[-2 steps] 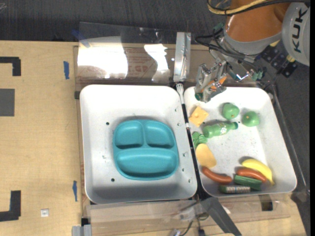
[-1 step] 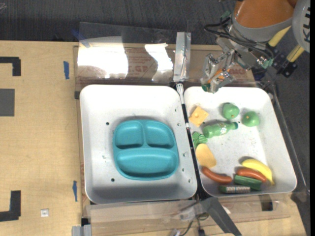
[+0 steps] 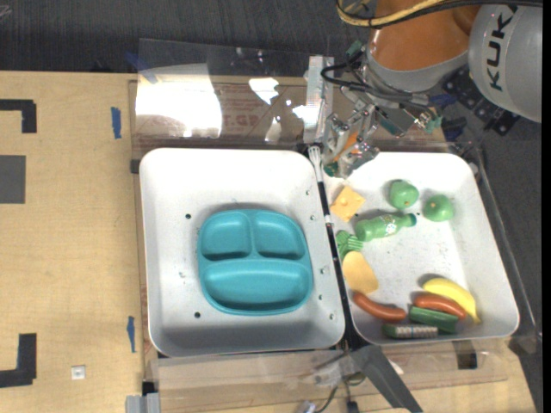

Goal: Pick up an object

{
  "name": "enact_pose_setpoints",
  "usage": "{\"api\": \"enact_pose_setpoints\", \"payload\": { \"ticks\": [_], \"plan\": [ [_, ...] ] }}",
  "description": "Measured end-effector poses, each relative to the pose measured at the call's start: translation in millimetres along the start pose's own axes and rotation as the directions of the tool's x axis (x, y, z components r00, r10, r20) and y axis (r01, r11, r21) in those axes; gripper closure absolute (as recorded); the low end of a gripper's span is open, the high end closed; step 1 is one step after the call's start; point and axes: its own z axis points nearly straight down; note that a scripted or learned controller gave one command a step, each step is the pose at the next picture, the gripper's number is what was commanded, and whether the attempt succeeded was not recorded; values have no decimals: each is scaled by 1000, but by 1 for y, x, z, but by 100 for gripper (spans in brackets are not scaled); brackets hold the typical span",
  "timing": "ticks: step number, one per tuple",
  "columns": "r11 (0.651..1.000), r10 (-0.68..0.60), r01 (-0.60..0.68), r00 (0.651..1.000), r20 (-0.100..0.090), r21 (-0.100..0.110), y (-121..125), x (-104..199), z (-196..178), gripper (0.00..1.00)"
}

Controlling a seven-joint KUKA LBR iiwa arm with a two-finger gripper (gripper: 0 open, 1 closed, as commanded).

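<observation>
Risk assessment: the end effector (image 3: 351,144) hangs at about 11 o'clock of the right bin (image 3: 482,231), right over the far-left corner where the rim meets the divider between the two bins. A descent from this position is judged likely to strike the rim or the divider rather than reach an object. The nearest candidate, the yellow cheese wedge (image 3: 348,203), lies flat just below it toward 6 o'clock; a thin flat piece against the bin wall is likely to slip or be pushed rather than gripped.

Further hazard: the items are crowded. The green bottle (image 3: 384,225) lies on its side at the bin's centre, with two green round fruits (image 3: 402,194) just beyond it at 1 o'clock. At 5 o'clock the banana (image 3: 451,294), red sausage (image 3: 379,307) and a dark green vegetable (image 3: 433,316) touch or overlap, so a grasp there could catch two or none.

End effector state: cannot be told; wiring and brackets clutter the tool. Nothing is seen in its hold, and contact with the bin cannot be confirmed.

The left bin (image 3: 164,179) carries a teal divided plate (image 3: 254,259), well apart from the tool.
</observation>
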Motion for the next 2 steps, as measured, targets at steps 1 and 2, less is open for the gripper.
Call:
{"api": "enact_pose_setpoints", "payload": {
  "ticks": [1, 2],
  "plan": [
    [966, -258, 258, 966, 5, 7, -9, 6, -23, 100],
    [952, -305, 305, 952, 3, 8, -50, 42, -59, 100]
  ]
}}
